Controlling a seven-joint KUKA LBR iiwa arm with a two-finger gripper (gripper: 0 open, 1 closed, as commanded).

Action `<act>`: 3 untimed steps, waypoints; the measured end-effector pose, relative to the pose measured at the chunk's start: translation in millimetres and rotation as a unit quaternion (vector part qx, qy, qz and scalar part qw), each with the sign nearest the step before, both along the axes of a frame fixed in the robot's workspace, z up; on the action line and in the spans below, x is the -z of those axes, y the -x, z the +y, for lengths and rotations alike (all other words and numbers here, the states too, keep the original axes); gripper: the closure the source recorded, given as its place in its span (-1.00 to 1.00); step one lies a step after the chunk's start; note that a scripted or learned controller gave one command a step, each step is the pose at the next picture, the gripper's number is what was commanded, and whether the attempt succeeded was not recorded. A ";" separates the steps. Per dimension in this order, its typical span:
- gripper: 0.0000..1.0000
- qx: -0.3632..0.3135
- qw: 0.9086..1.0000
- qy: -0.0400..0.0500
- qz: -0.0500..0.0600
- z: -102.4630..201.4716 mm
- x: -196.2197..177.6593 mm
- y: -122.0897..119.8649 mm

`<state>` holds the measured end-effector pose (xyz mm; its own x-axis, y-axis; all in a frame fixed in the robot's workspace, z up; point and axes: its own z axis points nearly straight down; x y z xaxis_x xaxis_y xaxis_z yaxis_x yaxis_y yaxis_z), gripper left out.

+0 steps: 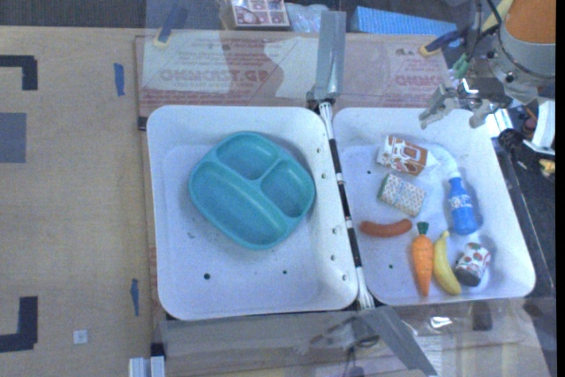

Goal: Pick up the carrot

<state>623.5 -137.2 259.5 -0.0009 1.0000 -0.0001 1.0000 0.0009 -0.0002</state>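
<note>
The carrot (423, 261) lay in the right bin (516, 216), near the front edge. Its green top pointed toward the back of the bin. A yellow banana (446, 266) lay just beside it, on the side nearer the right edge. A small can with red spots (472, 264) sat next to the banana, close to the front right corner. A little red sausage (387, 228) lay just behind the carrot, toward the left edge of that bin.

Farther back there was a blue bottle with a white cap (459, 200), a speckled packet (403, 194) and a brown and white carton (404, 155).

The left bin (168, 146) held a blue-green plate with three sections (252, 189) near its middle.

The gripper (461, 104) hung over the back edge of the right bin, near the back right corner. It was well apart from the carrot. Its fingers were spread open, and nothing was between them. The arm (534, 4) came in from the right, and its orange band sat above the wrist.
</note>
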 end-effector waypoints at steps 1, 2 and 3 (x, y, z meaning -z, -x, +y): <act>-1.00 -0.017 1.000 0.000 0.000 -5.2 103.0 65.1; -1.00 -0.002 1.000 0.000 -0.001 36.5 171.1 121.4; 1.00 -0.001 1.000 0.000 -0.004 36.1 160.2 119.7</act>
